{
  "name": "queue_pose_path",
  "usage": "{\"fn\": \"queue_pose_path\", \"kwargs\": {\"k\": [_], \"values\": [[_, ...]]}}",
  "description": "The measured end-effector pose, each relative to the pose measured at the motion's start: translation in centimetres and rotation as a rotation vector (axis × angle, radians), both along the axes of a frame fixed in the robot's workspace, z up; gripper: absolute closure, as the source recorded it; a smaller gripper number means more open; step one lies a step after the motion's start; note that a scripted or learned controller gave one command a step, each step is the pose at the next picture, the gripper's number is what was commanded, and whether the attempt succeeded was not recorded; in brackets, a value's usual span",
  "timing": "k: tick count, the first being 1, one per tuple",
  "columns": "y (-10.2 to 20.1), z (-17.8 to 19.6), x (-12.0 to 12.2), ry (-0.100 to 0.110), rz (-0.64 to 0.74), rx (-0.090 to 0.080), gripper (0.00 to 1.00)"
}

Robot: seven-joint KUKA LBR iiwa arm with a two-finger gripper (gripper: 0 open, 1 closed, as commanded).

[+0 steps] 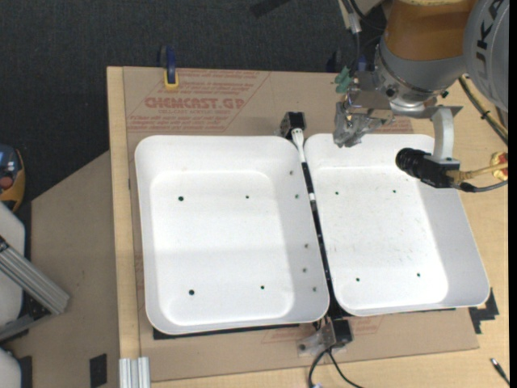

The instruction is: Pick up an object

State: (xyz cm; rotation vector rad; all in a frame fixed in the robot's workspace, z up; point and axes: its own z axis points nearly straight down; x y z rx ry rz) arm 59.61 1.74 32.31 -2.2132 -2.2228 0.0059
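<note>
**Two White Bins on a Brown Desk**

The desk (202, 95) is covered with a brown board with red letters on it. Around it the floor is dark. A small blue and yellow clamp (169, 65) holds the board at the far edge.

Two flat white bins sit side by side on the board. They touch along the middle. The left bin (161, 217) has a few tiny dark dots on its floor. The right bin (452, 257) has dots too, and some fine dark specks. No loose thing to pick up can be seen in either bin.

The big grey arm (428, 31) with its orange band comes in from the top right. The gripper (349, 136) hangs over the far left corner of the right bin, close to the rim. It is small and dark in the picture, so I cannot tell how it stands. Nothing can be seen in it.

A black tube-shaped part (420, 166) sticks out beside the arm, above the right bin.
</note>
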Motion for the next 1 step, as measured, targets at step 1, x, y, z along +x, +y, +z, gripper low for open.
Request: {"fn": "queue_pose_path", "kwargs": {"k": [1], "values": [[-0.63,0.2,-0.44,-0.003,-0.004,-0.001,1.0]]}}
